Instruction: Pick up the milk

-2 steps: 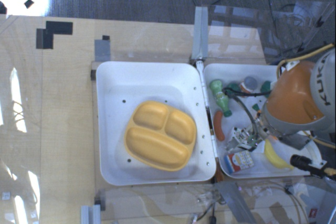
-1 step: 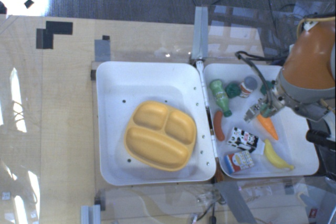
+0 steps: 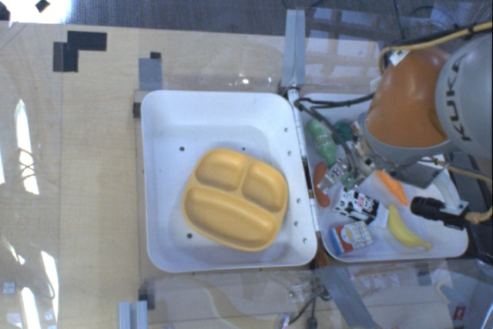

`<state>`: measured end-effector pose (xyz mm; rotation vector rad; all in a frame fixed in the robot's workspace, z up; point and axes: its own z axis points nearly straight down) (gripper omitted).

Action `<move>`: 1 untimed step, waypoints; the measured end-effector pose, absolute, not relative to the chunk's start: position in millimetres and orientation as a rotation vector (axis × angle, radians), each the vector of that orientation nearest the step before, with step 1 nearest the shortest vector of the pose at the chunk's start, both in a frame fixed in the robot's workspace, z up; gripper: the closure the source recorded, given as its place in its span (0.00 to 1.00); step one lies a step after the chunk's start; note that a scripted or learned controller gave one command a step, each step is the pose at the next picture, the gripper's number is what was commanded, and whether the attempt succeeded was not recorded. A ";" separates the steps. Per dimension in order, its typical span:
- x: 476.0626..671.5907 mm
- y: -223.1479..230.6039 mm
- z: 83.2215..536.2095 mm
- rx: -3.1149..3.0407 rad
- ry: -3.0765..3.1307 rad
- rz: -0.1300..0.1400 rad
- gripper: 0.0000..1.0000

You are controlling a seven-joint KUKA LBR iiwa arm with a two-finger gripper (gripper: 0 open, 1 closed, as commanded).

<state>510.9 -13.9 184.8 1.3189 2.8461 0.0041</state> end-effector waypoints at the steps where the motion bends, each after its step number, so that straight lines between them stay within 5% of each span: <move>1: 488.6 -80.2 185.1 1.200 2.897 0.003 1.00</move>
